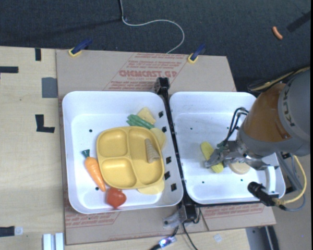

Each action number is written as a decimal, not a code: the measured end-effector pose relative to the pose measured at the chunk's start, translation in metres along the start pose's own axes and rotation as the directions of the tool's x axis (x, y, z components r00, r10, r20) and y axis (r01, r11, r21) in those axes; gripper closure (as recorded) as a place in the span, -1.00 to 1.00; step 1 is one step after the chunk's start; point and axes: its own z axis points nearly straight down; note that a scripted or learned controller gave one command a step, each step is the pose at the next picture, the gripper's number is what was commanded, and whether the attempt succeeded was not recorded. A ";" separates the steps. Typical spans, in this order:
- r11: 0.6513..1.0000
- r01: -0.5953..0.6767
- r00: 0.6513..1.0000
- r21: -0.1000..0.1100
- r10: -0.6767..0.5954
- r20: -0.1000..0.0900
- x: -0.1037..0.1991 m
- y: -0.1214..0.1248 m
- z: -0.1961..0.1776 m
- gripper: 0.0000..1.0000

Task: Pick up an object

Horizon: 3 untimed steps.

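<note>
In the right bin [198, 190] lies a small yellow object [206, 150], near the bin's middle. My gripper [219, 158] is low over that object's right end and covers part of it; a bit of yellow [217, 167] shows just below the gripper. A round tan piece [241, 166] lies right beside the gripper, partly under the wrist. The grey arm with its orange band [268, 121] reaches in from the right.
The left bin [75, 113] holds a yellow divided plate [129, 158] with a brownish piece [152, 151] on it, a carrot [95, 172], a red item [115, 197], green beans [140, 121] and pale yellow pieces [146, 114]. A divider wall [172, 145] separates the bins.
</note>
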 end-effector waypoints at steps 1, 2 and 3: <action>1.000 -0.002 1.000 -0.002 0.002 -0.001 -0.008 -0.001 -0.045 1.00; 1.000 0.001 1.000 -0.003 -0.001 -0.001 0.003 -0.001 -0.095 1.00; 1.000 0.001 1.000 -0.002 -0.001 -0.001 0.003 0.000 -0.131 1.00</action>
